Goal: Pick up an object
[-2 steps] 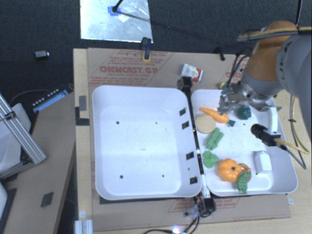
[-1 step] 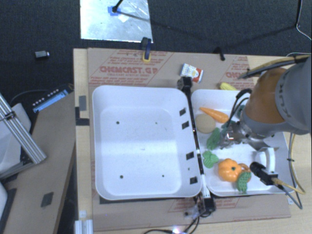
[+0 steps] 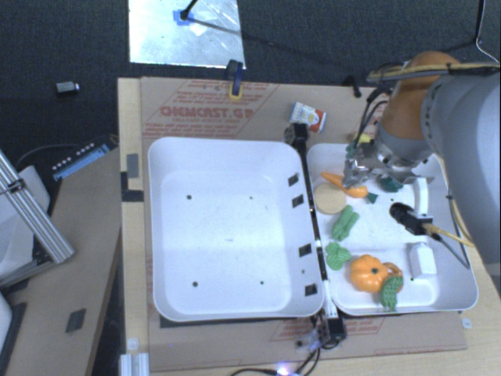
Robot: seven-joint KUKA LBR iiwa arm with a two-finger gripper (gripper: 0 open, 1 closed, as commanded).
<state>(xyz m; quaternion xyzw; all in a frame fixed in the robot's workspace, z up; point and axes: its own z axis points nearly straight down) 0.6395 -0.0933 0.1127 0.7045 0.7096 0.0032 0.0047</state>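
Observation:
My gripper (image 3: 356, 174) is low in the back part of the right bin (image 3: 452, 282), under the grey arm with the orange band. It is right over the thick end of an orange carrot (image 3: 340, 182), whose tip points left. Whether it touches the carrot is hidden by the wrist. A beige round piece (image 3: 329, 200) lies just in front of the carrot. A teal piece (image 3: 389, 184) lies to the gripper's right.
Further forward in the right bin lie a green vegetable (image 3: 344, 223), a green leafy piece (image 3: 337, 254), an orange pumpkin (image 3: 368, 272), another green piece (image 3: 391, 289) and a white block (image 3: 423, 259). The left bin (image 3: 156, 210) stands beside it. A small packet (image 3: 307, 116) lies behind the bins.

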